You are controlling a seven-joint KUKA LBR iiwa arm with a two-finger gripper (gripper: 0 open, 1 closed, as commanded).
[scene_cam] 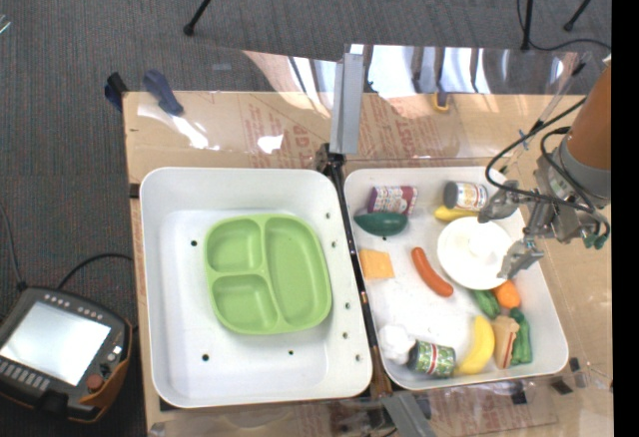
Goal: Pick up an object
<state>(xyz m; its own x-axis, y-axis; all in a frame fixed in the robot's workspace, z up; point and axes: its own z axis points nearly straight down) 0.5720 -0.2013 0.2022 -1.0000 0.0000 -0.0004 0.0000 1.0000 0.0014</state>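
Two shallow, smooth white plastic bins are sitting side by side: the left bin (pixel 170 225) is holding a matte lime-green divided tray (pixel 268 272) with three rounded compartments, while the right bin (pixel 555 330) is holding a scatter of toy food. Near that bin's three o'clock edge, the grey metal two-finger gripper (pixel 509 237) is hanging over a round glossy white plate (pixel 471 253), its fingers standing apart with nothing between them. At the plate's nine o'clock a smooth red sausage (pixel 432 271) is lying slantwise; at six o'clock a curved yellow banana (pixel 479 344) is resting beside a labelled can (pixel 432 358). A small orange ball-shaped fruit (pixel 508 295) is sitting at the plate's five o'clock.
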